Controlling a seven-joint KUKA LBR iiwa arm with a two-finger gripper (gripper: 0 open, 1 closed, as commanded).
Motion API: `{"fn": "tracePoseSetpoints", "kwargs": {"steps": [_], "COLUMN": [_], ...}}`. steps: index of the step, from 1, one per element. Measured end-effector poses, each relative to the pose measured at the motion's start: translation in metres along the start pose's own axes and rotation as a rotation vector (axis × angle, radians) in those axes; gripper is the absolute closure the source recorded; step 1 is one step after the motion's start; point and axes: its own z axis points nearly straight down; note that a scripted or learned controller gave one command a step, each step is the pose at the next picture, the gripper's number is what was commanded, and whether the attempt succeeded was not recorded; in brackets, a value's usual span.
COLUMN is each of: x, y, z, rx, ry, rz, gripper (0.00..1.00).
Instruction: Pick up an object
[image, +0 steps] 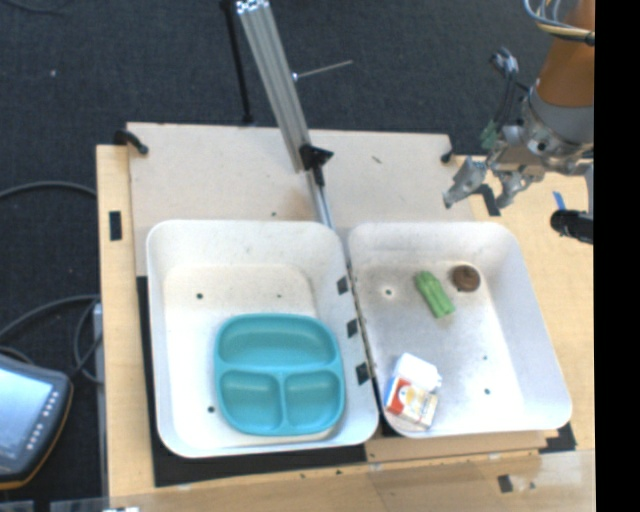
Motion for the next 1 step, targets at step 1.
{"fn": "tracePoseSetpoints", "kwargs": {"steps": [1], "x": [-0.0006], "y": [0.0006], "z": [-0.0119], "rx": [-0.003], "ry": [-0.004], "rz": [-0.005], "gripper": [1.0]}}
